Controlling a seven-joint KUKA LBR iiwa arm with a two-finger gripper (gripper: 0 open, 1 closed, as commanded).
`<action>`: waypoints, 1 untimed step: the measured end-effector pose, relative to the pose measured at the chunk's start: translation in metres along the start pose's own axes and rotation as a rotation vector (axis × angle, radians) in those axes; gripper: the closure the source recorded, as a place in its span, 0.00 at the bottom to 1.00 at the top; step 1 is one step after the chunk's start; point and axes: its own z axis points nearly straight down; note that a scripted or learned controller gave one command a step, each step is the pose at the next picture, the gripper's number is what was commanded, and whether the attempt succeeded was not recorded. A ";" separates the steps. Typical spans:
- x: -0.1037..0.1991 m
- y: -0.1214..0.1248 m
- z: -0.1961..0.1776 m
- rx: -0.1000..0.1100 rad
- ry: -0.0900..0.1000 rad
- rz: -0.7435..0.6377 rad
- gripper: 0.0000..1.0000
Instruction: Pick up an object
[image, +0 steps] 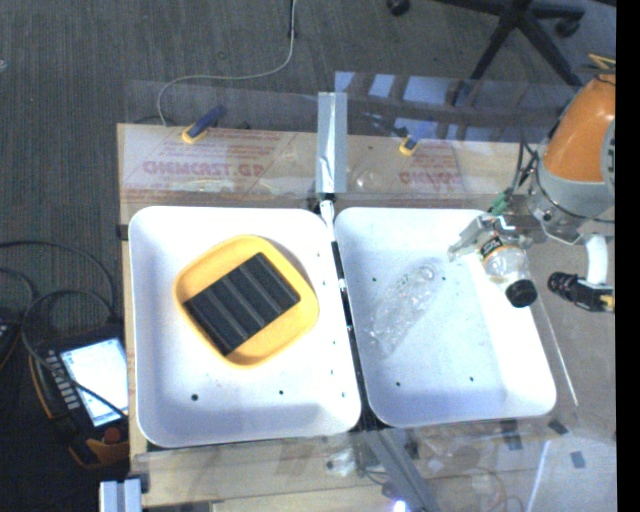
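A yellow, rounded-square object (247, 299) with a black ridged top lies tilted in the left bin (160, 400). In the middle of the right bin (500, 390) a clear plastic bottle (403, 301) lies on its side, hard to make out against the white floor. My gripper (489, 241) hangs over the right bin's far right corner, up and to the right of the bottle and apart from it. The orange-banded arm (582, 140) comes in above it from the right.
A black knob (520, 293) on the wrist hardware sticks out over the right bin's right rim. The centre divider (340, 290) separates the bins. Two clamps (203, 122) hold the board behind the bins. Cables and a tablet (90, 375) lie on the floor at left.
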 end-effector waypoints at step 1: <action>-0.014 0.027 0.013 -0.001 -0.003 -0.008 0.00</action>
